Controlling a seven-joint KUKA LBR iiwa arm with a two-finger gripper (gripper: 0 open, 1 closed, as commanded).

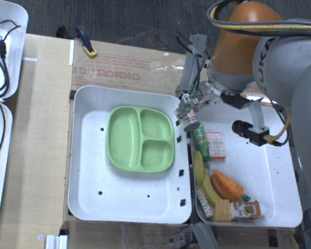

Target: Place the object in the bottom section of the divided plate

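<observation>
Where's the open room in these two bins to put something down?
Left bin: bare floor all around the green divided plate, widest between plate and near wall. Right bin: bare toward its right wall. Crowded along its left wall: green bottle, banana, carrot, small boxes.

I'm reaching in from the right with my arm (297,59), the big grey link filling the upper right corner. My orange band (241,33) is sitting just above the wrist, which is angling down and to the left. My gripper (186,109) is hanging low, tips pointing downward, cables looping over the top.
</observation>
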